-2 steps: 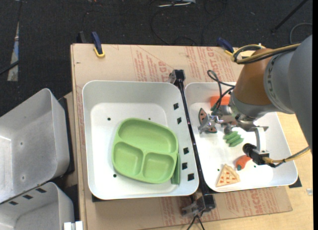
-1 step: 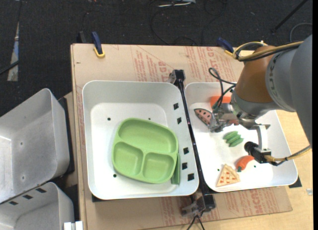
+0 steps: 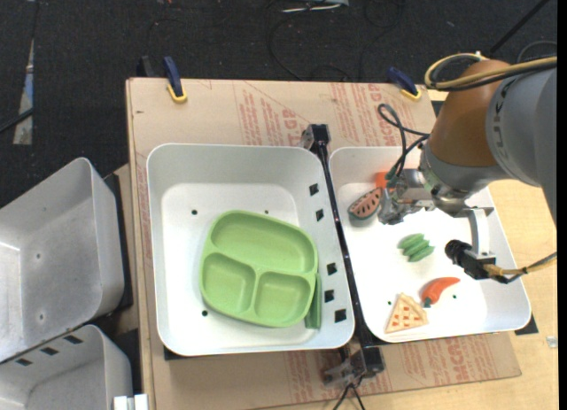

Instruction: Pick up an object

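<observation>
The right bin (image 3: 505,306) holds several small toy foods. A watermelon slice (image 3: 364,204) lies near its left wall, with an orange piece (image 3: 381,178) just behind it. A green leafy piece (image 3: 414,246) sits mid-bin, and a red pepper (image 3: 438,289) and a pizza slice (image 3: 405,315) lie toward the front. My gripper (image 3: 391,208) is low in the right bin, right beside the watermelon slice on its right side. The wrist hides what lies under it.
A green divided plate (image 3: 259,268) lies in the left bin (image 3: 168,222). A black divider (image 3: 332,222) runs between the bins. A black fitting with a cable (image 3: 469,259) hangs over the right bin. Grey tubs (image 3: 53,249) stand off the bench at left.
</observation>
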